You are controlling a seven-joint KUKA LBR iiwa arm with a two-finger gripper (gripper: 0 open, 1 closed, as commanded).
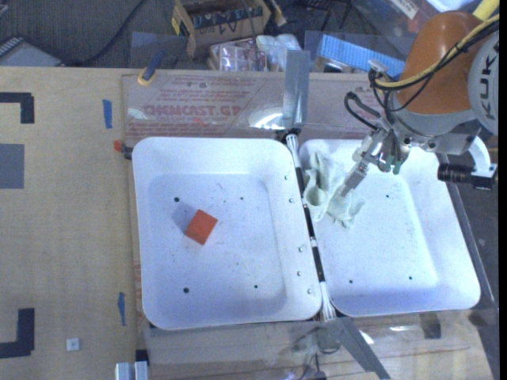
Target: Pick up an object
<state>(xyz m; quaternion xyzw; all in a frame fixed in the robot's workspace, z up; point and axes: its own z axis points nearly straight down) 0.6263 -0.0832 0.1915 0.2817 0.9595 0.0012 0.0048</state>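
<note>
Two white bins side by side, left bin [158, 291] holding an orange block [201, 226] left of centre, one corner toward the camera, right bin [412, 291] holding a crumpled pale cloth [326, 188] against its left wall, gripper [348, 187] down at the cloth, claw state cannot tell

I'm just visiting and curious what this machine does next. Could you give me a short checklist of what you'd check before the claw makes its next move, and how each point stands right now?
1. Something to pick up within reach: ok. A pale crumpled cloth lies in the right bin.
2. Claw lined up with it: ok, it looks to be right over the cloth.
3. Claw open or closed: cannot tell, too small and blurred.
4. Cloth held already: cannot tell.
5. Room around the target: not ok, the cloth lies against the wall between the bins.
6. Other candidate: ok. An orange block sits alone in the left bin.
</note>
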